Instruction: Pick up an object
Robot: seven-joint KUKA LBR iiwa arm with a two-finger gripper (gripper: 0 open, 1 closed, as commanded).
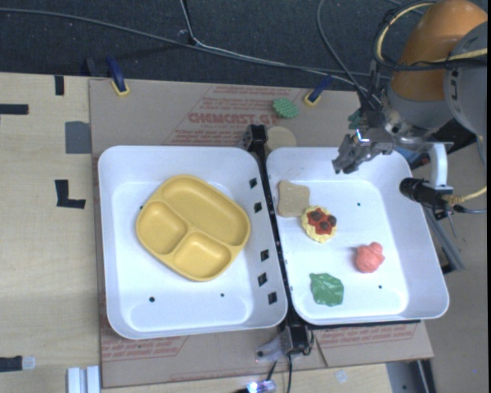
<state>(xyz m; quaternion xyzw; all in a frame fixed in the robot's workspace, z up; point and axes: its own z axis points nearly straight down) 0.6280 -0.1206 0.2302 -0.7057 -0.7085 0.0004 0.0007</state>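
The right white bin (393, 301) holds a tan slice of bread (292, 197), a small yellow pizza piece with red spots (319, 223), a pink-red fruit (368, 257) and a green leafy piece (326, 289). My gripper (349, 159) hangs over the bin's far edge, up and to the right of the bread and pizza, apart from every object. Nothing shows between its dark fingers.
The left white bin (123, 301) holds a yellow divided plate (193, 227). A green toy (284, 106) lies on the cardboard behind the bins. Cables run across the dark back area, and a black fitting (421, 191) sticks out by the right bin's right rim.
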